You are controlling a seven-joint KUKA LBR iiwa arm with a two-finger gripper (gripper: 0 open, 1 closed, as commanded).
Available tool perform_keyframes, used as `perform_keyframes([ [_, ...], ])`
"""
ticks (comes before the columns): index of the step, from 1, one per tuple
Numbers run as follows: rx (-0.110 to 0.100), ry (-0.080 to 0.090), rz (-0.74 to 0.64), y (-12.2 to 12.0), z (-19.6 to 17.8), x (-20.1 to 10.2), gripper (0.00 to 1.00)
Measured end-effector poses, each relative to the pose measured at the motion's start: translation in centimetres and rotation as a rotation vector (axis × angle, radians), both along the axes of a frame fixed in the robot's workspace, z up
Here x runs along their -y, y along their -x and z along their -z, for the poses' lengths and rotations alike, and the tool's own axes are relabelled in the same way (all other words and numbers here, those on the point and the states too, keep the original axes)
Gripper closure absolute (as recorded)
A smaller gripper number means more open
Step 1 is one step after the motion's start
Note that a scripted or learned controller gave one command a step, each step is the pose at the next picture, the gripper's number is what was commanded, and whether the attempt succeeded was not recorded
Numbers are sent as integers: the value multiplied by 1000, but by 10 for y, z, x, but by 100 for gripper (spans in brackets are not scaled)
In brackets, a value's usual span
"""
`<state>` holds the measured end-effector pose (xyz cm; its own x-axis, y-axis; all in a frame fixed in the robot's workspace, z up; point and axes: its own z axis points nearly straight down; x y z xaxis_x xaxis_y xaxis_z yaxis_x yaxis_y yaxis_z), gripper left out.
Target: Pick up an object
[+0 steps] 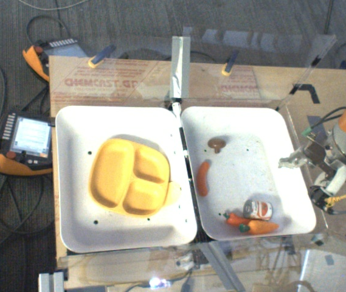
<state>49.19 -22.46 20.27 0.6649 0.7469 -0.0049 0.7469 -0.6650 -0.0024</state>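
White plastic bins sit side by side on the surface: two of them, the left bin (pixel 66 181) bearing one yellow three-compartment plastic tray (pixel 131 176), the right bin (pixel 245 120) holding the loose pieces. In the camera view the grey tool (pixel 297 159) hangs over the right bin's right rim, and whether it is wide or narrow I cannot tell; nothing is visibly caught in it.

Every candidate lies to the view's left of the tool, inside the right bin. I count four, perhaps five:
- one small brown mushroom-shaped toy (pixel 216 143) near the upper middle
- one orange-red sausage-shaped toy (pixel 202 178) close to the left wall, its long axis running nearly up and down the view
- one small red-and-white can (pixel 258 210) lying on its side
- one or two orange toy carrots (pixel 255 225) just below the can, their length roughly across the view

The can and carrot cluster looks nearest the tool, down and to the view's left of it.
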Motion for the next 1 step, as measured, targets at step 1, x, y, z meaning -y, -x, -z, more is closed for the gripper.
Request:
perform_keyframes([
  [1, 11, -2, 205, 6, 114, -30, 0],
])
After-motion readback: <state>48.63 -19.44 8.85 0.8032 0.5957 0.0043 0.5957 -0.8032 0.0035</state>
